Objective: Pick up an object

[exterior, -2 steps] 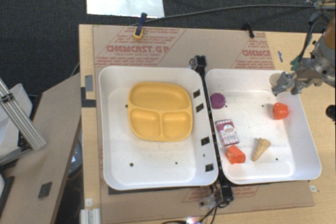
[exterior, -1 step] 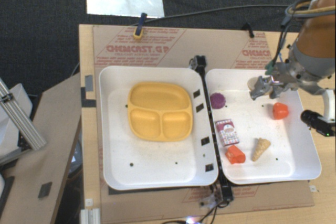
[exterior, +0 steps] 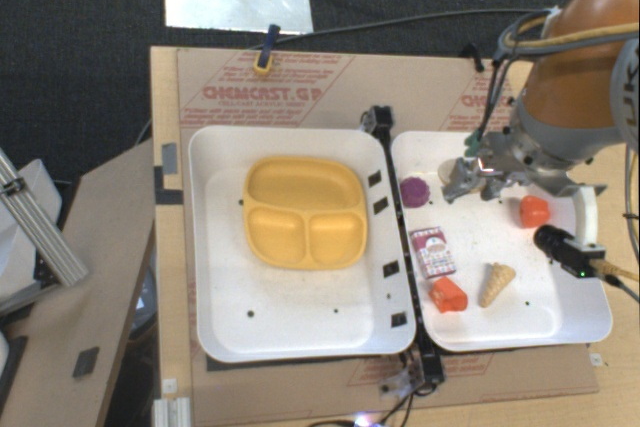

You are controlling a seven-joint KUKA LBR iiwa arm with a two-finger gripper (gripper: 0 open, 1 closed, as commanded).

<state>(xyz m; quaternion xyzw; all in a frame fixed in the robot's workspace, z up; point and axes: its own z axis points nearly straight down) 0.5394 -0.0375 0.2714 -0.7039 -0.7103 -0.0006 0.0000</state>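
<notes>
**benchrat:** So your end effector (exterior: 468, 177) is hovering over the back of the right shallow white bin (exterior: 575, 330), just right of the small round purple object (exterior: 414, 190). I can't tell what state it's in; that end of the arm is a blurry grey lump from this angle. Nothing visible in its grasp, as far as I can see.

**gripgeek:** Which thing would you go for?

**benchrat:** The purple one is nearest, sitting at the back-left of that bin close to the dividing wall. It's round, so there's no real long axis or heading — you can come at it from any angle. My guess is the wall is your risk: keep the closing line running along the wall, not across it, so nothing clips the rim.

**gripgeek:** And the rest?

**benchrat:** If you pick the tan cone-shaped piece (exterior: 495, 283) instead, its long axis runs roughly front to back, with the narrow tip toward the front edge — close across it near the wide end. The pink-and-white rectangular packet (exterior: 433, 251) lies flat, long axis also roughly front to back, tilted slightly, so it's probably hard to get under. The two orange blocks (exterior: 449, 295) and (exterior: 534, 210) are chunky and look easier. The yellow divided plastic tray (exterior: 303, 212) in the left white bin (exterior: 220, 315) is too wide — skip it.
</notes>
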